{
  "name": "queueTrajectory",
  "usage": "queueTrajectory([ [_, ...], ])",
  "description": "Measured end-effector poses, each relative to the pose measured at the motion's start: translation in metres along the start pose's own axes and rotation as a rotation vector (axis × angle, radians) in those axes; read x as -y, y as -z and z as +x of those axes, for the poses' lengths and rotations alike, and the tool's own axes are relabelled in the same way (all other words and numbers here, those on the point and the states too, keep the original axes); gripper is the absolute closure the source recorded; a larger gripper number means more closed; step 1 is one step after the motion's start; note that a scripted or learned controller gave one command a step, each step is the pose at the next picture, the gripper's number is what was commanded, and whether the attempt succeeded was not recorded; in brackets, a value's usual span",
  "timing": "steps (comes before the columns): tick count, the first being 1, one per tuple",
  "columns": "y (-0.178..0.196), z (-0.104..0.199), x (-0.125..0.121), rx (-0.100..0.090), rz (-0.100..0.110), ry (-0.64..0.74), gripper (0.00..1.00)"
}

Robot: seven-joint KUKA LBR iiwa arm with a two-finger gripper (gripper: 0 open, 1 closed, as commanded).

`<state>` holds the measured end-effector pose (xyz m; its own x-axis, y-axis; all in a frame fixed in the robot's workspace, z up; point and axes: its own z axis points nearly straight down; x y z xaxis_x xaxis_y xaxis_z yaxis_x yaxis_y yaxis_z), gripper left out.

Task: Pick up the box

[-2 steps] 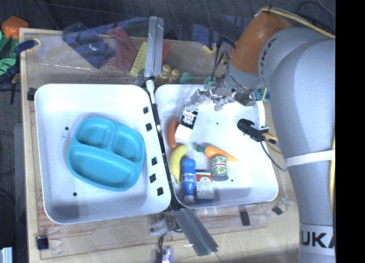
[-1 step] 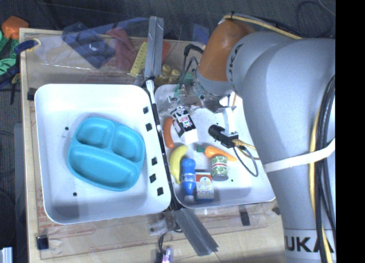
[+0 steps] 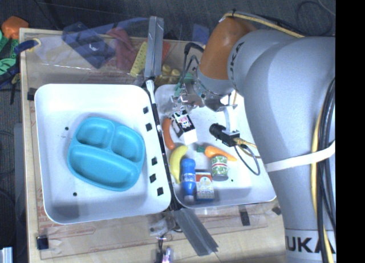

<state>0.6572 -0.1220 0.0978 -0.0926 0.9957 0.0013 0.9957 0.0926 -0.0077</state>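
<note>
Across the bench, two shallow white bins sit side by side. The left bin (image 3: 51, 142) holds a blue divided tray (image 3: 107, 153), lying a little left of the bin's middle with bare white floor around it. The right bin (image 3: 256, 190) is crowded: a yellow banana (image 3: 177, 161) lies along its left wall, with a reddish-orange piece (image 3: 167, 134) just above it; a blue bottle (image 3: 187, 175) stands beside the banana, and the box (image 3: 205, 185), small with a red and white label, sits just right of the bottle near the bin's front edge. A small can (image 3: 219, 168) stands right of the box, with a carrot (image 3: 215, 153) lying just above it. The gripper (image 3: 183, 120) hangs over the rear left part of this bin, well apart from the box; whether it is spread or pressed together cannot be told from this angle.
</note>
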Motion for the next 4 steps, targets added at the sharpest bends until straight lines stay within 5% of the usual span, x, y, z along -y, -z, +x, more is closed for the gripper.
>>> queueTrajectory([
  [1,0.107,0.000,0.001,0.000,-0.004,-0.056,1.00],
  [2,0.106,0.000,0.001,0.000,-0.003,-0.055,0.00],
  [3,0.017,-0.017,0.010,0.008,-0.026,0.014,0.00],
  [4,0.026,-0.016,0.009,0.005,-0.025,0.018,1.00],
])
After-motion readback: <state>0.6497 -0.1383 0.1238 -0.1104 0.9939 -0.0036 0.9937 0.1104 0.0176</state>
